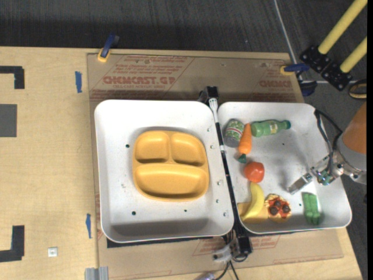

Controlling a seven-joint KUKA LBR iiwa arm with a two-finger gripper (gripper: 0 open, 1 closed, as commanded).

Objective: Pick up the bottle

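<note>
The bottle [269, 127] is green with a yellow label and lies on its side at the back of the right bin [291, 159], its cap pointing right. My gripper [308, 181] hangs low over the bin's bare floor near the right wall. It is well in front of and to the right of the bottle, and nothing is visibly held in it. The arm's wrist with its orange band [356, 134] enters at the right edge.
Beside the bottle lie a can [234, 131] and a carrot [245, 140]. A tomato [253, 171], banana [254, 203], pizza slice [278, 206] and a green vegetable [312, 207] fill the bin's front. In the left bin [116, 174] is a yellow divided plate [171, 163].
</note>
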